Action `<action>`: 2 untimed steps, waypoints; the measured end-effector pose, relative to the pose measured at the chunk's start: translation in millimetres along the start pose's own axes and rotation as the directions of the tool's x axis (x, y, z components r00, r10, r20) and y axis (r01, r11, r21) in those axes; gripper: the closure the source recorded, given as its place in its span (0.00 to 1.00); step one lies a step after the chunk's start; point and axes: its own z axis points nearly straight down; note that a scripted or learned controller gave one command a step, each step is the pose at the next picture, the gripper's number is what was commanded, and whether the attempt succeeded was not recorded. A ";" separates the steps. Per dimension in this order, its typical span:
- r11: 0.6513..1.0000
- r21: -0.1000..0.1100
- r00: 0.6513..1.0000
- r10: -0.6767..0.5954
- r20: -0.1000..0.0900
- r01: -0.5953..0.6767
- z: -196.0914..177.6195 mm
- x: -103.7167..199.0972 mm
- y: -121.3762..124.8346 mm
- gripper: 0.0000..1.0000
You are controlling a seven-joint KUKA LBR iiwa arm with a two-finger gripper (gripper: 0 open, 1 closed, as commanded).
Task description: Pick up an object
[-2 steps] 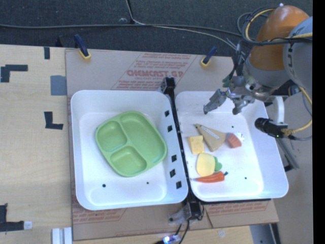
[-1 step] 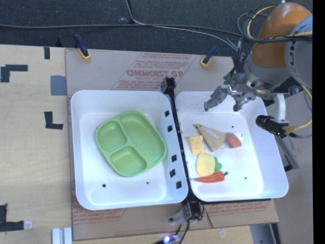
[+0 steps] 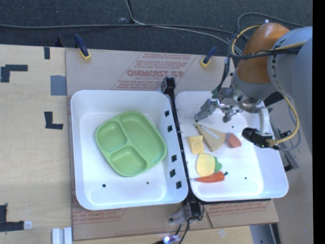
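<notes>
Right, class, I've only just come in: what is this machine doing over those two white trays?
A grey robot arm with an orange band reaches in from the right over the right bin. Its claw hangs open above the bin's far part, holding nothing. Below it lie a tan wedge, a yellow block, a small red piece, a yellow round piece and a red chili pepper. The left bin holds a green divided plate.

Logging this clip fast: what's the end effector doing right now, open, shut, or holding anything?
End effector: open, fingers spread, nothing between them; it hangs over the right bin, above the tan wedge.
</notes>
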 end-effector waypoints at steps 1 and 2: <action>1.000 -0.001 1.000 0.000 0.000 0.000 60.8 1.5 7.2 0.00; 1.000 -0.007 1.000 -0.001 0.002 0.001 85.7 2.1 7.5 0.00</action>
